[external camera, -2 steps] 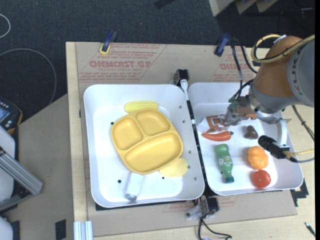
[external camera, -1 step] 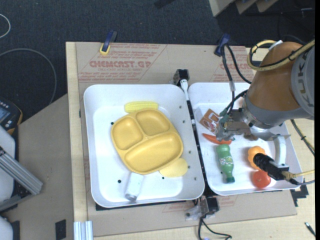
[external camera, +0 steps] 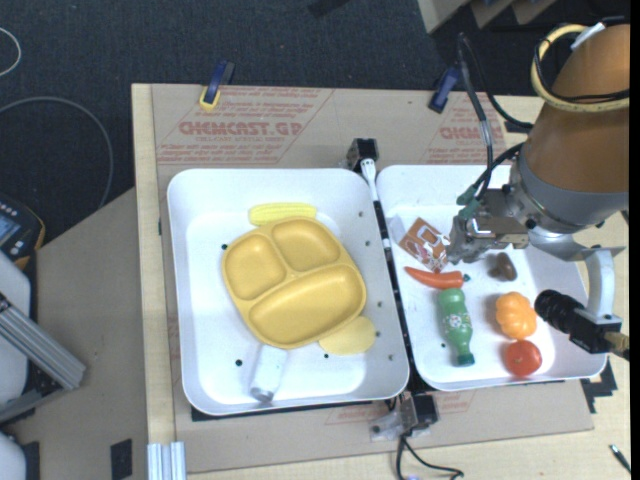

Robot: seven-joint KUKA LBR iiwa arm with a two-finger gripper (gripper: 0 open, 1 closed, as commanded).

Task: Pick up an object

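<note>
Camera view: brown protective-papered bench (external camera: 300, 128) on dark carpet (external camera: 120, 28) bears two shallow white bins (external camera: 190, 268); gripper (external camera: 465, 243) over red chilli (external camera: 435, 278), grip unclear.

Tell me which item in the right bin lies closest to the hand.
The red chili pepper: it lies just below the hand, almost touching. The green bottle, orange pepper and red tomato sit farther toward the bin's front.

The bench board (external camera: 300, 118) reads "CHEMCAST GP" in red, repeated.
</note>
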